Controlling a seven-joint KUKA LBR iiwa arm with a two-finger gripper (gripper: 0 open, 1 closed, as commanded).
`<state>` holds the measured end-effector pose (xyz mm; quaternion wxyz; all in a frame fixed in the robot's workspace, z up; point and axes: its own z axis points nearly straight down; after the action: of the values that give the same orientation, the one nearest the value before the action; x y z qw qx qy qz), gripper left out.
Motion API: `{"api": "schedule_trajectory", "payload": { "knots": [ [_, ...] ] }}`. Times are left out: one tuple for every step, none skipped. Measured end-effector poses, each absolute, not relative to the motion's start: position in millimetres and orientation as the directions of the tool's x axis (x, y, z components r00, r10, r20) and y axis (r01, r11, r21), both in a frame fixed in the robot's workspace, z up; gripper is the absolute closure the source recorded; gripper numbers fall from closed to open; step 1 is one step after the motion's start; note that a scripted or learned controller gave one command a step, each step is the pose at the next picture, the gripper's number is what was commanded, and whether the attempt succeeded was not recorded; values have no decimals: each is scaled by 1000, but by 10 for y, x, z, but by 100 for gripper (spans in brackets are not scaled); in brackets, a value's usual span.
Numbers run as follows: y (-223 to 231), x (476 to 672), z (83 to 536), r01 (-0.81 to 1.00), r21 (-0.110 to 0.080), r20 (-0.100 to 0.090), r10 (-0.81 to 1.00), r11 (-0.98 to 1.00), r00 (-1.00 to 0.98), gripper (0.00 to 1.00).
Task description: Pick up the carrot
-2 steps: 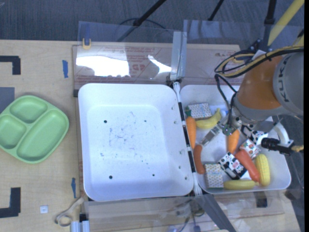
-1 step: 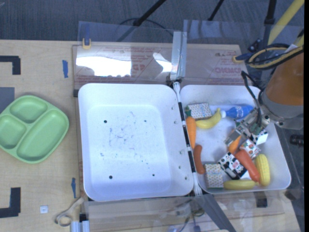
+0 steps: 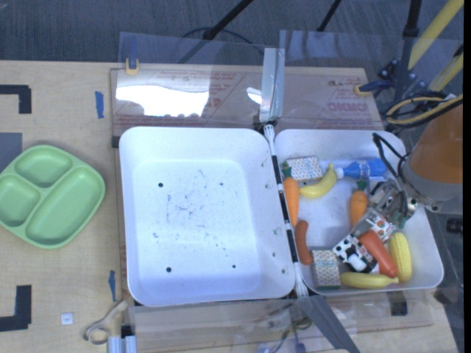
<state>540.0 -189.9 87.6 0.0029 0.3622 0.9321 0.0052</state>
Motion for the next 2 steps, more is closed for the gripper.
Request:
{"api": "schedule_trajectory", "payload": {
  "knots": [
    [-1923,5411,986,678,12,-9,678,735,-735,100],
    [-1915,5412,987,677,13,-8,677,736,-736,0]
  ]
}}
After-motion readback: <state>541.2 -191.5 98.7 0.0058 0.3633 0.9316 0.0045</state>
